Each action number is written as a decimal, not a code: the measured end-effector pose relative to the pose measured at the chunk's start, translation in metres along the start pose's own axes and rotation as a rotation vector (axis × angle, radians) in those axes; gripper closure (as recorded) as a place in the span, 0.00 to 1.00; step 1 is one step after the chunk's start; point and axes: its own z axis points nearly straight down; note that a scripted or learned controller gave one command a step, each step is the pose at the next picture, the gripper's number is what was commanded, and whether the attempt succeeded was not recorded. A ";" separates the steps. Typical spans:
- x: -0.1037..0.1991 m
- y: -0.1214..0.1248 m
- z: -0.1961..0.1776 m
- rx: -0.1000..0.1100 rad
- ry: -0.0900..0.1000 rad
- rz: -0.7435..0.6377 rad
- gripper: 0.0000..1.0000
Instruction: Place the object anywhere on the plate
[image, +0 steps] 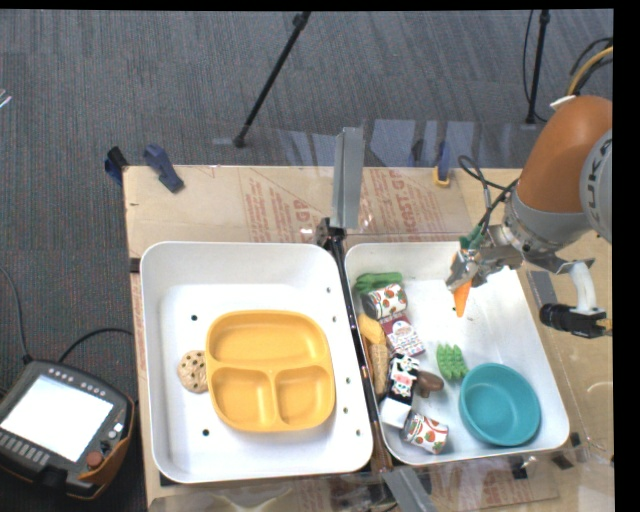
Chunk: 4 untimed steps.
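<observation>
The yellow three-compartment plate (270, 368) lies in the left bin (160, 300). My gripper (467, 274) hangs over the upper part of the right bin (535, 330), well to the right of the plate. A small orange carrot-like object (461, 298) points down from between the fingertips, lifted above the bin floor, and the gripper is shut on it.
A cookie (192, 371) lies by the plate's left edge. The right bin holds a teal bowl (499, 403), a green ridged piece (452, 361), a green item (378, 283), small cartons (385, 300) and a yellow piece (372, 335) along its left wall.
</observation>
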 end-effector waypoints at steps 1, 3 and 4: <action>0.091 -0.016 -0.002 0.000 0.002 -0.016 1.00; 0.208 -0.082 0.000 0.004 0.001 -0.341 1.00; 0.207 -0.082 -0.001 0.002 0.000 -0.339 0.00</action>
